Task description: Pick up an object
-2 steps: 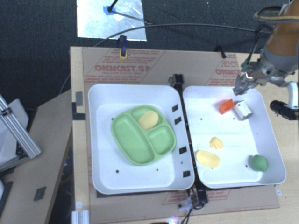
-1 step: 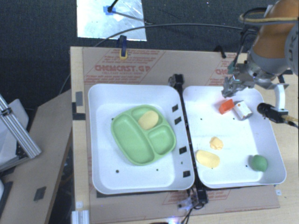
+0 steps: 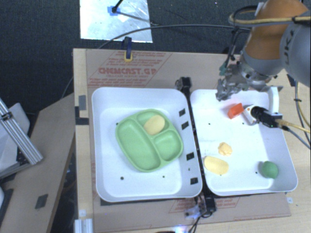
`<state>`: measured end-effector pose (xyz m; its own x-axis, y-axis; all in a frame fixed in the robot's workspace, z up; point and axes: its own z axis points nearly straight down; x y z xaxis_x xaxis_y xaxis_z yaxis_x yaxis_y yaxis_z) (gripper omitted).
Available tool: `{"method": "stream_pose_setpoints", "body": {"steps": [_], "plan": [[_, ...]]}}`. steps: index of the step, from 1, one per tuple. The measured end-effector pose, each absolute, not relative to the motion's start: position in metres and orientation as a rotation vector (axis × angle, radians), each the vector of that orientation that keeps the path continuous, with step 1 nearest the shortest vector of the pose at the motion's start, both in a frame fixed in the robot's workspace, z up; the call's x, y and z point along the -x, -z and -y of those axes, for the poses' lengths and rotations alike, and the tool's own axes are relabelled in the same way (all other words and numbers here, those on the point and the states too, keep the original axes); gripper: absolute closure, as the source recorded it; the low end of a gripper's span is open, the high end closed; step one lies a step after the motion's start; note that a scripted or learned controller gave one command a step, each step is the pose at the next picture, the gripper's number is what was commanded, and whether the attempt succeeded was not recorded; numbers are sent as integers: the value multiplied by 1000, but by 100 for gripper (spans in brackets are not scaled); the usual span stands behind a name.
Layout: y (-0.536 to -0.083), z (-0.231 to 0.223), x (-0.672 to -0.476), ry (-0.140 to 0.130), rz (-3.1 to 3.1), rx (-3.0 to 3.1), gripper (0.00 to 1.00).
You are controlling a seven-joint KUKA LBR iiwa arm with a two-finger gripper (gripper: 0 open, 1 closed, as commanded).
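Note:
My gripper [image 3: 223, 94] hangs over the back of the right bin [image 3: 252, 186], near its far left corner. An orange-red piece [image 3: 235, 110] lies just right of it and a little nearer, apart from the gripper. Further forward in the same bin lie a small pale yellow piece [image 3: 224, 149], a larger yellow oval [image 3: 216, 165] and a green ball [image 3: 268, 169]. The view is too coarse to tell how the gripper stands, and nothing shows in its grip.
The left bin [image 3: 112, 188] holds a green divided plate [image 3: 138, 152] with a yellow piece [image 3: 155, 124] in one of its small compartments. A black divider [image 3: 193, 140] runs between the bins. The arm's orange band [image 3: 277, 13] looms at the upper right.

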<state>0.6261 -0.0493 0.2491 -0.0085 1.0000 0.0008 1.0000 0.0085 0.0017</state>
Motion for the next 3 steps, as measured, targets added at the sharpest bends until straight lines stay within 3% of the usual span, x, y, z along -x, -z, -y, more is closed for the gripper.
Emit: {"method": "stream_pose_setpoints", "body": {"steps": [3], "plan": [[-254, -107, -605, -4, -2233, -2210, 100]]}}
